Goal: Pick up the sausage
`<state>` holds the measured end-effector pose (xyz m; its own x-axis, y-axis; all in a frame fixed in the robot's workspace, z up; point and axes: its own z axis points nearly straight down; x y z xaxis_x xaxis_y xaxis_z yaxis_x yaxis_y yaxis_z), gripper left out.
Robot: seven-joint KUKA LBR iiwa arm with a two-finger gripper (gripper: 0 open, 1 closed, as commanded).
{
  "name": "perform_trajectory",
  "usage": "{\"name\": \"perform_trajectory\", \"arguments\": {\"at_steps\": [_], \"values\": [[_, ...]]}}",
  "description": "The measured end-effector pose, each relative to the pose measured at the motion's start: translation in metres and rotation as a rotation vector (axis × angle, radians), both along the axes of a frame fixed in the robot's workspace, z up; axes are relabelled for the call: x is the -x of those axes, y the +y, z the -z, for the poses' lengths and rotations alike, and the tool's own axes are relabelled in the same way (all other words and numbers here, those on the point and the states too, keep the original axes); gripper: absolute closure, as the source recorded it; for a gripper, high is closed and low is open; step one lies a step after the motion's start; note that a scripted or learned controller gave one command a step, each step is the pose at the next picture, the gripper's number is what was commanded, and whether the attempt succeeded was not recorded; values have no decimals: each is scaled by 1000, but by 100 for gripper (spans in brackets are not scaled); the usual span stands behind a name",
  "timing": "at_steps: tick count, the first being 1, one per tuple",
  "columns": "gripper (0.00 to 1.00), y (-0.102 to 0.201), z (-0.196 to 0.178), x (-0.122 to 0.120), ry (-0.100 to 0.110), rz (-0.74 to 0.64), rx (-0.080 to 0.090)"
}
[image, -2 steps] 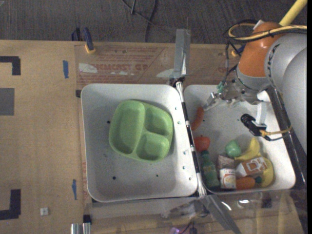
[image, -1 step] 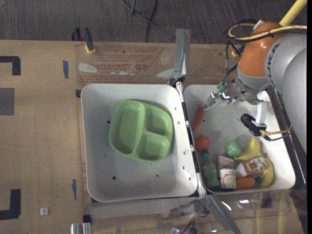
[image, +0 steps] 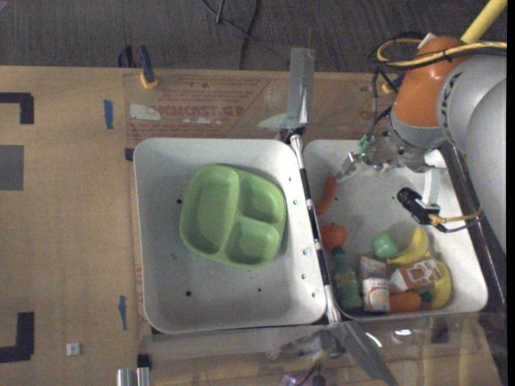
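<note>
I see one sausage (image: 326,195) beside one tomato (image: 334,236); gripper (image: 356,161) above it, finger state unclear.

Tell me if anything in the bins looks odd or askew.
The sausage leans tilted against the right bin's left wall, not lying flat. The other toys crowd that bin's near corner. The green plate sits slightly turned in the left bin.

Tray (image: 233,215) in left bin (image: 161,288); sausage (image: 326,195) – apparently – against right bin's (image: 475,292) left wall.
</note>
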<state>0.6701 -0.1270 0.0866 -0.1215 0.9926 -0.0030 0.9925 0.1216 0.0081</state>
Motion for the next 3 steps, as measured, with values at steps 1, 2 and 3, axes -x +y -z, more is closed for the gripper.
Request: {"name": "perform_trajectory", "arguments": {"at_steps": [1, 2, 3], "values": [[0, 0, 0, 0, 0, 0, 0], [0, -33, -67, 2, 7, -62, 0], [0, -27, -2, 3, 17, -314, 1]]}}
